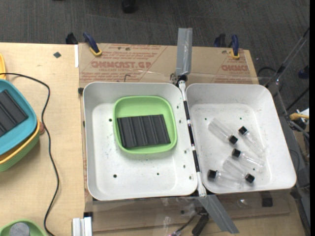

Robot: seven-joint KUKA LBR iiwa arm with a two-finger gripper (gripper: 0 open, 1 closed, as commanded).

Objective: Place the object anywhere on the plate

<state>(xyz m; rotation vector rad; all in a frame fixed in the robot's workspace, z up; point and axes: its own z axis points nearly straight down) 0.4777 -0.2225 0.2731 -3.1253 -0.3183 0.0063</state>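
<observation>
Tubes [235, 153]: clear, black-capped, lying loose in the right bin [275, 107].
Plate [144, 125]: green, in the left bin [98, 171].
Gripper: state cannot be told.
Tip: grab one tube mid-body, across its width.

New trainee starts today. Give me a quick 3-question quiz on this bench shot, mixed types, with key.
1. True or false: the green plate sits in the right bin.
2. What lies on the plate? A) dark ridged mat B) sponge C) cup
3. Fill in: the clear tubes have ____ caps.

Key: 1 false, it sits in the left bin; 2 A; 3 black.
</observation>
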